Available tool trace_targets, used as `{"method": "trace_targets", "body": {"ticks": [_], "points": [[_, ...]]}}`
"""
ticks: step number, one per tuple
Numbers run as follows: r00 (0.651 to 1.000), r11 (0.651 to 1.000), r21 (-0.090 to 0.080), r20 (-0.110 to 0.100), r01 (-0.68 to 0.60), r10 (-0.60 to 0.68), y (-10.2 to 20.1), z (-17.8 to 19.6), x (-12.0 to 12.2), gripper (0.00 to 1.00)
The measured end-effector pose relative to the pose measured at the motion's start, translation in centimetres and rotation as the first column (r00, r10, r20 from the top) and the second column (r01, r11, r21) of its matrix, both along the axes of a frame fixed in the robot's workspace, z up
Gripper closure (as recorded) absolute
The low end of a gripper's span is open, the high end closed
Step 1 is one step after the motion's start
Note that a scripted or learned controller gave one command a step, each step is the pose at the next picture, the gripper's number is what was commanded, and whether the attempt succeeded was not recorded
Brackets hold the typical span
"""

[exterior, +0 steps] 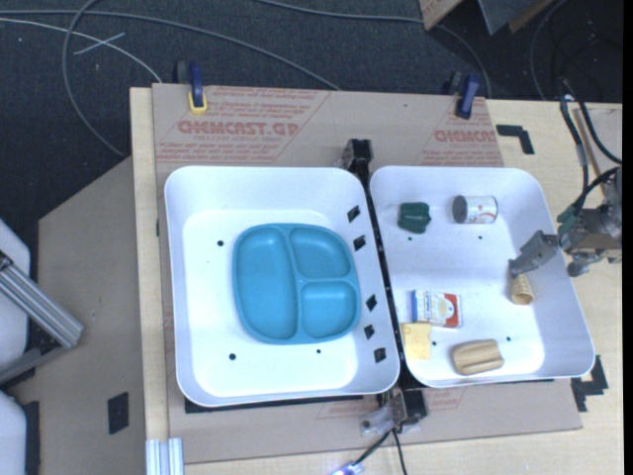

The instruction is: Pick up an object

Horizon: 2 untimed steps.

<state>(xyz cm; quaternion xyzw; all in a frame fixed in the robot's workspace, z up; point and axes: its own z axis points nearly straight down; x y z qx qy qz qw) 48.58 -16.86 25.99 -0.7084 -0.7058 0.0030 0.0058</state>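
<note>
Hovering at the right bin's (554, 265) far edge, the claw (539, 250) sits just above a small tan piece (521, 288), prob. lining up; its grip state can't be told.

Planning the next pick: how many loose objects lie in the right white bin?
6: dark green block, white cylinder, tan cork-like piece, red-white-blue carton, yellow block, tan wooden block. The gripper could hide more.

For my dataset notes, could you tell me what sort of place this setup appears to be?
Probably a robotics lab bench for pick tests: two white bins clamped to a board, loose cables on the dark floor, and a gripper reaching over the right bin's small objects.
</note>
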Motion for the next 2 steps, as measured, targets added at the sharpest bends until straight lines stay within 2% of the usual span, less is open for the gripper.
{"method": "trace_targets", "body": {"ticks": [1, 2], "points": [[1.0, 1.0, -0.003, 0.012, -0.004, 0.004, 0.0, 0.6, 0.2, 0.0], [1.0, 1.0, -0.001, 0.007, -0.003, 0.003, 0.2, -5.4, -0.5, 0.0]]}}
